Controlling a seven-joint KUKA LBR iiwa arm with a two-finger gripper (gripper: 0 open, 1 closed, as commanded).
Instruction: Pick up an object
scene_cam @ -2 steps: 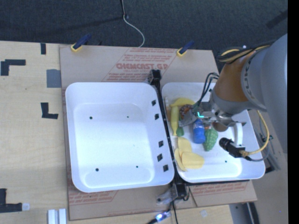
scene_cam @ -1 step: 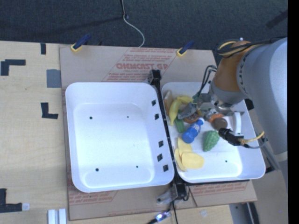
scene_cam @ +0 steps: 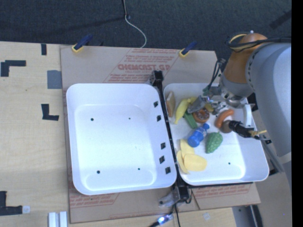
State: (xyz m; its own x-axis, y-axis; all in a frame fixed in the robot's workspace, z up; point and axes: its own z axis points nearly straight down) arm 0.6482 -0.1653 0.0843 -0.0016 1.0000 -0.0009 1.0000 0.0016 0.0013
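From the overhead camera view, you have the arm (scene_cam: 265,79) reaching in from the right and standing over the right bin (scene_cam: 246,171), with its gripper (scene_cam: 204,107) down among the clutter at that bin's far end. Whether the jaws are wide, narrow or closed on anything you cannot tell here; the wrist and the pile hide them. Every candidate lies in this bin: a yellow banana (scene_cam: 182,109) near the dividing wall, a green piece (scene_cam: 191,121) just beside it, a blue bottle (scene_cam: 196,136) in the middle, a green bumpy object (scene_cam: 214,142) next to the bottle, an orange-and-white object (scene_cam: 224,118) toward the right, and flat yellow pieces (scene_cam: 191,161) nearer the front. The left bin (scene_cam: 75,126) bears nothing that matters for this step. To do the pick well, commit to one item rather than the heap. The things directly under the tool touch or overlap, so I judge a grasp there likely to slip or drag a neighbour. The blue bottle and the green bumpy object stand more apart and look easier.
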